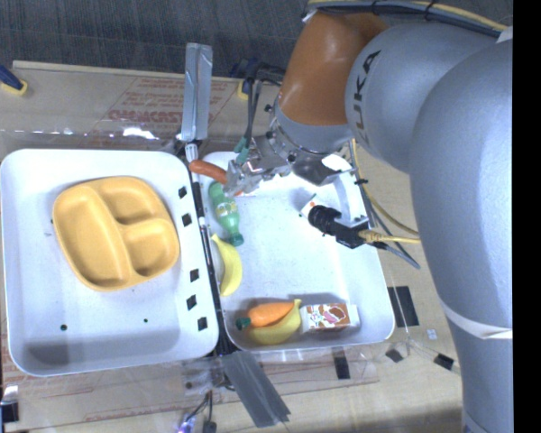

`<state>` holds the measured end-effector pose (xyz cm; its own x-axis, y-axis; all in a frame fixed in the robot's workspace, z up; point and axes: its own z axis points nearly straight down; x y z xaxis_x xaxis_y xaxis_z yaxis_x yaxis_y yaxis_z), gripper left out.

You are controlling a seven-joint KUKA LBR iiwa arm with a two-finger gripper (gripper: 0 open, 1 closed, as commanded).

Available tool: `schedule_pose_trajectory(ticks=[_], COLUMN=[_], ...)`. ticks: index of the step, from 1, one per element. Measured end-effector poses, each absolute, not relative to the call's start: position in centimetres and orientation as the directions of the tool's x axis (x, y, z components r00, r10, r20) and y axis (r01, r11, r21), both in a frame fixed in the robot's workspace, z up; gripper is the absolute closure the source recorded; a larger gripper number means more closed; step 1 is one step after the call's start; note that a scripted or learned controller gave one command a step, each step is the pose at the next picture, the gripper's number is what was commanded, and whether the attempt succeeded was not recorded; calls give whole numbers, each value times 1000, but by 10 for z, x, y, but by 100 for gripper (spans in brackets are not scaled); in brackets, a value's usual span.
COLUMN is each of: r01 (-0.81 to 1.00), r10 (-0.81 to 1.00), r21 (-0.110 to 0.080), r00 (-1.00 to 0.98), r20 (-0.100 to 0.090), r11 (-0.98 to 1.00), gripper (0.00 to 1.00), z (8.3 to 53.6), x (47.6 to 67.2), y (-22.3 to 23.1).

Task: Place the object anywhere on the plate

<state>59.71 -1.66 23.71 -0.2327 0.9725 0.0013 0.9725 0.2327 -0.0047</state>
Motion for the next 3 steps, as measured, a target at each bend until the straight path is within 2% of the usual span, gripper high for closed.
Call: schedule_pose_trajectory(ticks=[1, 2, 3], r01=[976, 976, 975], r10=[976, 976, 975], r21=[-2, -2, -4], r00=[-218, -218, -224], r20=[0, 0, -1], r11=[218, 218, 224], gripper=[100, 0, 100], z=[230, 230, 239], x=[605, 605, 605], y=[50, 50, 51])
